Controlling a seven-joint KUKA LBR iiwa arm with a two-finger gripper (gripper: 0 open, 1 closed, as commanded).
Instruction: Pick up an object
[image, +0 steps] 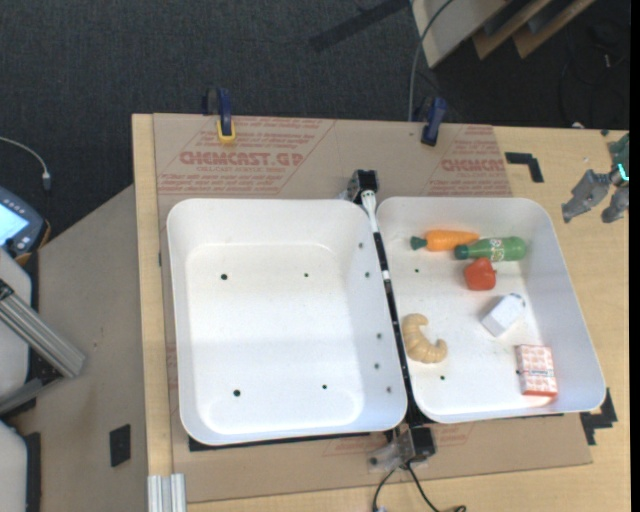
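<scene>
Two smooth white plastic bins sit on matt brown cardboard over dark carpet.

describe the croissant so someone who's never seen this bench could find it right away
Look in the right bin, at its left side near the divider. The croissant lies there, apart from the other items. It is the only tan, curved, crescent-shaped thing; its neighbours are brightly coloured or boxy.

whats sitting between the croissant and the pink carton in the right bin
Nothing, in the camera view: bare white bin floor runs from the croissant to the pink carton. The white block lies above that line.
</scene>
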